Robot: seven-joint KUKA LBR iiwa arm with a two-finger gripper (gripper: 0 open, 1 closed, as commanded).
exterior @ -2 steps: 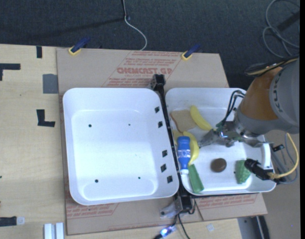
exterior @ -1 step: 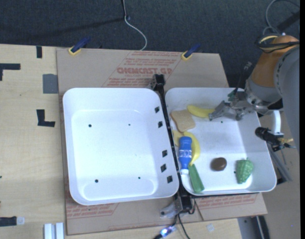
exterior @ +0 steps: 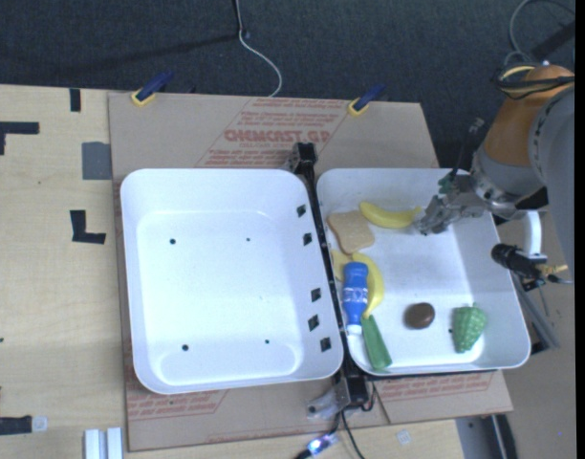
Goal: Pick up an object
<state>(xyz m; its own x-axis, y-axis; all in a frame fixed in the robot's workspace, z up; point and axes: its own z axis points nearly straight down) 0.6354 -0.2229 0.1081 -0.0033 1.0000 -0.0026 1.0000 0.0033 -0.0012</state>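
Two white bins sit side by side on a cardboard sheet, and the gripper (exterior: pixel 434 220) hangs low over the far part of the right bin (exterior: pixel 484 266), its dark fingers angled down toward the bin floor. Whether those jaws stand open or closed cannot be told from this slanted overhead view — they merge into one small dark shape, and nothing can be seen between them.

Just to the left of the fingertips lies a yellow banana (exterior: pixel 386 216), its right end close to the gripper, though contact cannot be confirmed. Beside the banana's left end rests a tan slice of toy bread (exterior: pixel 351 229), near the divider between the bins. Nearer the camera, a blue bottle (exterior: pixel 356 293) lies lengthwise along the bin's left wall, overlapping a second yellow piece (exterior: pixel 372 285) behind it, and a green vegetable-like object (exterior: pixel 375 341) lies at the bottle's near end.

Well apart from the gripper — toward the bin's near edge — sit a small brown round object (exterior: pixel 420 316) and a green leafy lump (exterior: pixel 468 327) in the near right corner.

Behind the gripper, the grey arm with its orange band (exterior: pixel 522 122) reaches in from the right. Beside it, the left bin (exterior: pixel 216 275) shows bare white floor dotted with small dark marks.
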